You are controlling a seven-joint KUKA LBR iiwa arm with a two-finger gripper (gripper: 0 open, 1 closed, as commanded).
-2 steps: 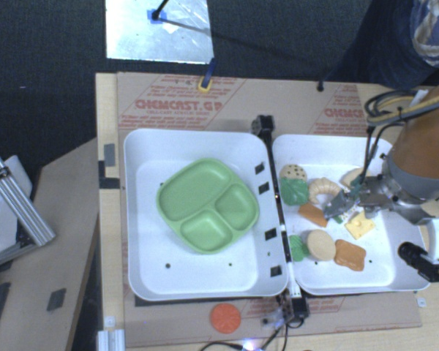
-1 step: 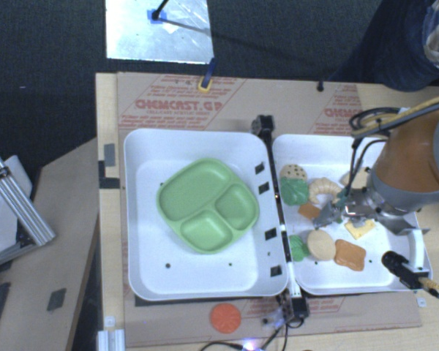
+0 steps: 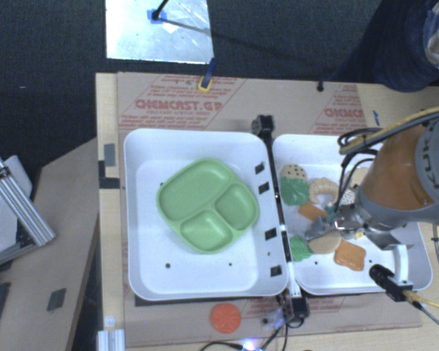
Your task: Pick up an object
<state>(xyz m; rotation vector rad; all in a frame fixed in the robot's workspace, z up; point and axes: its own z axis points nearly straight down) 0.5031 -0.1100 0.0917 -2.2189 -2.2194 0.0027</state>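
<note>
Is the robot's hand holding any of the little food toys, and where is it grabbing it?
It cannot be told. The hand is down in the right bin among the toy foods, just above a tan piece, but no toy is seen gripped.

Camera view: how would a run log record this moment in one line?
arm: over right white bin | gripper: low among small food-shaped toys | green sectioned plate: left white bin

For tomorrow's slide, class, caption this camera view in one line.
Gripper low among toy food pieces in the right bin; green divided plate lies in the left bin.
</note>
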